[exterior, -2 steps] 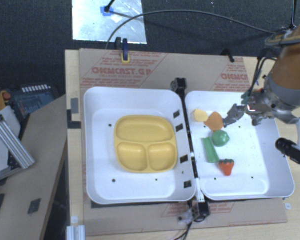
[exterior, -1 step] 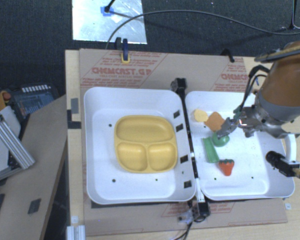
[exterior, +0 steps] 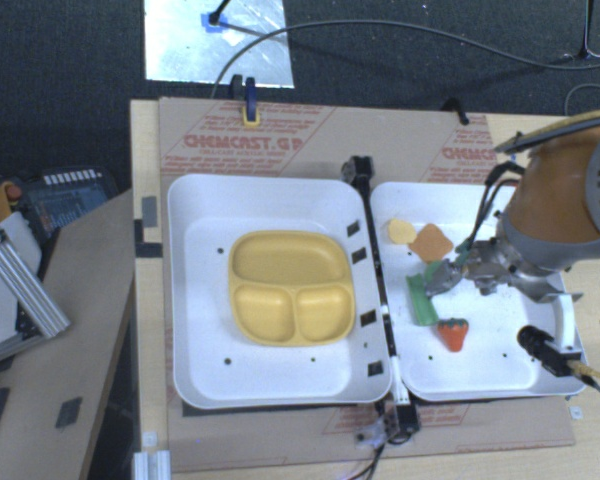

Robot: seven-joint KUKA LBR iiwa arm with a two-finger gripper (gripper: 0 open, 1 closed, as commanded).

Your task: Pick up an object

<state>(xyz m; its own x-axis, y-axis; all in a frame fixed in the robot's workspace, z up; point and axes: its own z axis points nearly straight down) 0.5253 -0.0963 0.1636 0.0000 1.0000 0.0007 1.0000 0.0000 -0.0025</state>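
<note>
The end effector (exterior: 442,280) sits low in the right bin (exterior: 500,373), its tip at the upper end of a green object (exterior: 421,303); whether it is wide or narrow cannot be told. Taking that green object as landmark: an orange piece (exterior: 433,242) and a small yellow piece (exterior: 401,232) lie just above it, and a red strawberry-like toy (exterior: 453,333) lies just below and to its right. To its left, across the bins' shared edge, the left bin (exterior: 205,298) carries a yellow divided tray (exterior: 290,286). Both bins rest on a brown board (exterior: 310,138) printed "CHEMCAST GP" in red, repeated at the far right corner. The board lies on a pale worktop (exterior: 145,158). Beyond it, dark carpet (exterior: 70,48) bears a shiny metal sheet (exterior: 217,28) and trailing cables (exterior: 420,30).
</note>
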